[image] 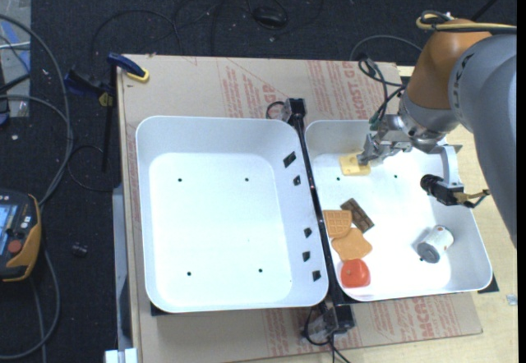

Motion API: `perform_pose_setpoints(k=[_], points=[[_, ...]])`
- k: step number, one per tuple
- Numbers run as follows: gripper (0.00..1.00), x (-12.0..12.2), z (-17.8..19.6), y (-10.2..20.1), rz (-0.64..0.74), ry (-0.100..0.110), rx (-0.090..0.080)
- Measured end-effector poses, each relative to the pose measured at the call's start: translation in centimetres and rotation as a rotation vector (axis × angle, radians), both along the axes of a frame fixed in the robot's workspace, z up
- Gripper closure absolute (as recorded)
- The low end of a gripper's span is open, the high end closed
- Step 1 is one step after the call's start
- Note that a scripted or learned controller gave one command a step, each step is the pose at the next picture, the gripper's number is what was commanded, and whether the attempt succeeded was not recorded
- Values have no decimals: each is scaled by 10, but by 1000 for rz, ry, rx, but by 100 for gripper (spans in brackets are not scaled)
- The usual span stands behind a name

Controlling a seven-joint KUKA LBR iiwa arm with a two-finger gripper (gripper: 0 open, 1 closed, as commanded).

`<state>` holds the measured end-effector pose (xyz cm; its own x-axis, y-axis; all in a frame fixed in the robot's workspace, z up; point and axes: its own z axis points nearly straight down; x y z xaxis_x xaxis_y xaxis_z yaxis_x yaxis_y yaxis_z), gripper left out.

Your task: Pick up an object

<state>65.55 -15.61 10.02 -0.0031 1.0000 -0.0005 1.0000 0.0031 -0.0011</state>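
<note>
- Camera view puts the arm (pixel 460 82) reaching in from the right over the right bin (pixel 460 271), with the gripper (pixel 367 154) low at that bin's far side.
- You cannot tell from this slant how the gripper is set; its tip is too small and dark to read.
- Look just beside the tip: a pale yellow block (pixel 354 165) lies on the bin floor, its near edge touching or nearly touching the tip. It looks flat on the floor, not lifted.
- Other candidates sit along the bin's left wall: a waffle piece (pixel 338 222), a dark bar (pixel 357 215) tilted against it, an orange slice (pixel 353 246) and a red piece (pixel 355 273).
- A white cup (pixel 432 243) lies on its side toward the near right, well apart from the rest.
- Left bin (pixel 156 189) holds nothing you need.
- Judge the task as not yet done: nothing is visibly held or raised. The approach to the block looks made; the grasp and the lift are left.
</note>
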Motion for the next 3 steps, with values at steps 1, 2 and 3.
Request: perform_pose_setpoints(k=[1, 2, 3], points=[[100, -15, -6, -19, -3, -6, -1], [100, -15, 1, -18, -1, -2, -1], [0, -15, 0, -18, -1, -1, 0]])
